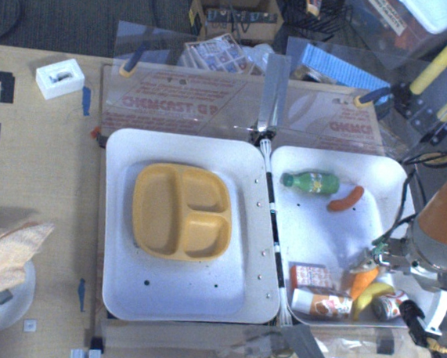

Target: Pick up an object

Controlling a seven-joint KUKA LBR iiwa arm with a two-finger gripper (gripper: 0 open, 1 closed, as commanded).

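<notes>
The pincer [388, 270], its jaw state impossible to tell, sits over the packed pile at the right bin's [314, 222] five o'clock, where carrot [361, 280], banana [371, 297] and can [323, 304] touch, so a grasp may slip or snag two

A divided tray [181, 211] lies in the left bin [116, 227]; bottle [310, 182] in the right bin [311, 246].
</notes>
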